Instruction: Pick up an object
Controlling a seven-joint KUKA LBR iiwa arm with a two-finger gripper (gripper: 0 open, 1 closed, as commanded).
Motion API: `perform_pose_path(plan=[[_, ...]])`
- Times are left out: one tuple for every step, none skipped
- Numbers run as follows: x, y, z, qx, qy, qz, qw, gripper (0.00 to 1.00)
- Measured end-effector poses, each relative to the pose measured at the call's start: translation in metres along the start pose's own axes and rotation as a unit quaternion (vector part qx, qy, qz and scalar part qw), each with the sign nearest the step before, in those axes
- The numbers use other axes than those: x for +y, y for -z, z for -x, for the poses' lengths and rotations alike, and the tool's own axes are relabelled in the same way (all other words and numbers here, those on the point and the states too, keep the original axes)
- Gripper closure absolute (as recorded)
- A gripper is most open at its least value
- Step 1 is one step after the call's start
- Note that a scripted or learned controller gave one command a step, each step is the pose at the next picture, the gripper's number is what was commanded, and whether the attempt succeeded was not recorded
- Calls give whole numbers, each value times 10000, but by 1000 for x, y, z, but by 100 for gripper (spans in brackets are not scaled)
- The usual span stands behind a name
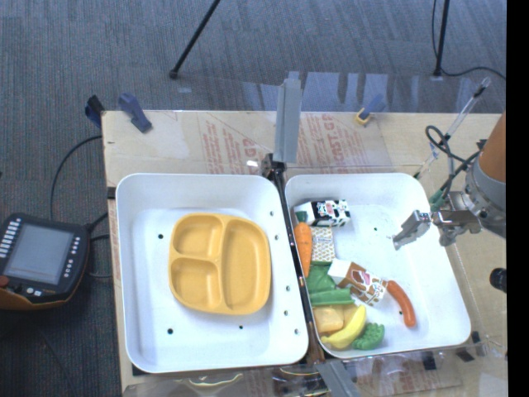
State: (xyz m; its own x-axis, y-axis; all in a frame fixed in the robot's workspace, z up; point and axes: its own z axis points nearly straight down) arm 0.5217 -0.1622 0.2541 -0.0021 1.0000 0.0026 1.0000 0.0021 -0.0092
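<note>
My gripper (430, 231) hangs over the right side of the right bin (388, 190), above bare white floor. Its fingers (409, 229) are spread open and hold nothing. Toy food lies along the bin's left and front parts: a black-and-white milk carton (324, 212), an orange carrot (303, 247), a waffle square (322, 243), a brown-and-white carton (360, 281), a red sausage (402, 303), a banana (351, 327), a yellow block (329, 318) and green broccoli (371, 336). The sausage is the closest item, below and left of the gripper.
The left bin (140, 222) holds a yellow divided plate (221, 263). A grey post (288, 122) rises at the back between the two bins. Cables (442, 143) run behind the right bin. A control pendant (37, 259) sits off the bench at left.
</note>
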Motion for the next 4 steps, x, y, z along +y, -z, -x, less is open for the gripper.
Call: perform_pose_path(plan=[[-13, -141, 6, 3, -409, 66, 9991, 0], [-31, -153, 30, 13, -211, 202, 9996, 0], [-29, -153, 39, -27, 640, 217, 9977, 0], [-32, -153, 16, -137, 2050, 222, 9784, 0]])
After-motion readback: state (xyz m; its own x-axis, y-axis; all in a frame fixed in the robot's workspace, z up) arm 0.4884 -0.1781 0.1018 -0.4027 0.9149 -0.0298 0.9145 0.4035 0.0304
